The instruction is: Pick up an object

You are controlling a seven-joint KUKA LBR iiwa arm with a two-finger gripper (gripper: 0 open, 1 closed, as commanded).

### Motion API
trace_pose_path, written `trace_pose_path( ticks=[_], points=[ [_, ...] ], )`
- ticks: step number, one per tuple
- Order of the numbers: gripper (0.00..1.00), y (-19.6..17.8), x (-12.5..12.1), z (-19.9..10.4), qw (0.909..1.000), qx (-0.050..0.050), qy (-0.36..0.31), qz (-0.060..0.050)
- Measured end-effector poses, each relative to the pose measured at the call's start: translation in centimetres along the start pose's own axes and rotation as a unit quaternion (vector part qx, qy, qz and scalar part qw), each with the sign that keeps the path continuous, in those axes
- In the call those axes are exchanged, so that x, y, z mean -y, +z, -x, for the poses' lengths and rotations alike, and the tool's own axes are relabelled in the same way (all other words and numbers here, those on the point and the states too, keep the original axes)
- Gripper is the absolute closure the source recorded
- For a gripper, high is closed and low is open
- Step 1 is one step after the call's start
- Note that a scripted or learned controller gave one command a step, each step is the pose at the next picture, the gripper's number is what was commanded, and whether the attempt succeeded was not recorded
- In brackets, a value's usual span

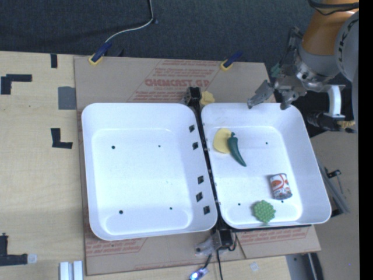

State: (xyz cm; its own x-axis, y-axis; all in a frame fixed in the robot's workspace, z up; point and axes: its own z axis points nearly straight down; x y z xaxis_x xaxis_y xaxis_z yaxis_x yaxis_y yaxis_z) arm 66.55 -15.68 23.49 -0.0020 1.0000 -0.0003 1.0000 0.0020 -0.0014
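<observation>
The right bin (303, 134) holds a yellow piece (221, 141) with a dark green pepper (236, 149) lying against its right side. Nearer the front are a small red and white can (280, 186) and a round green bumpy object (264, 211). My gripper (270, 98) hangs above the bin's far right corner, away from all of them. Its two fingers are spread apart with nothing between them.
The left bin (140, 168) lies beside the right one, joined by a black clip strip (201, 156). Both rest on a cardboard sheet (169, 80) held by blue and yellow clamps (100, 53). A cable (145, 16) runs across the dark back area.
</observation>
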Motion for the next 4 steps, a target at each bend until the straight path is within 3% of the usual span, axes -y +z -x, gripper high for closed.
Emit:
trace_pose_path(
  ticks=[1, 2, 3, 4],
  points=[
    [0.0, 11.3, 2.0, -4.7, 1.0, -0.002, -0.001, -0.006],
    [0.0, 15.3, -0.3, -6.2, 1.0, 0.0, -0.001, 0.0],
    [1.0, 14.1, -0.3, -6.1, 1.0, 0.001, 0.0, 0.0],
    [1.0, 5.1, 8.1, -4.5, 1.0, 0.0, 0.002, 0.001]
  ],
)
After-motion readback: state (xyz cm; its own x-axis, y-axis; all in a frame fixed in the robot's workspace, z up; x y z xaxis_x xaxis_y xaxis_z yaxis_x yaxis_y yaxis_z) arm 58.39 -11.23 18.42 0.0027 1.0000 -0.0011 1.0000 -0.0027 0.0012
